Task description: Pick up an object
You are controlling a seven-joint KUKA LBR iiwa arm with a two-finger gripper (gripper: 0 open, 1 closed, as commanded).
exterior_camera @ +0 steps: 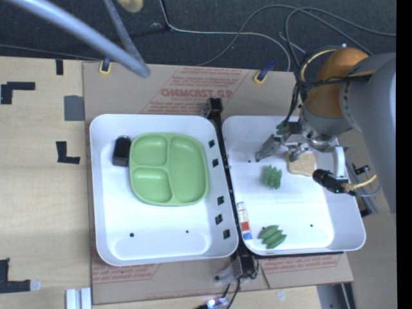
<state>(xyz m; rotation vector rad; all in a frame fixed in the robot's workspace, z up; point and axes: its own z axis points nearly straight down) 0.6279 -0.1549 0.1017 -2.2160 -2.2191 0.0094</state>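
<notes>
In the right bin (322, 217), my gripper (278, 153) hangs low near the far side with its fingers spread open; nothing shows between them. A tan, bread-like piece (301, 165) lies just right of the gripper, touching or nearly touching the right finger. A small bushy green piece (272, 176) sits just below the gripper. A green pea pod (272, 235) lies near the bin's front edge. A small red, white and blue tube (243, 217) rests against the left wall.
The left bin (109, 224) holds a green divided plate (169, 168) and a small black block (120, 150) at its left. A black divider (222, 172) runs between the bins. Cables trail behind the bench, and a grey pole (71, 24) crosses the upper left.
</notes>
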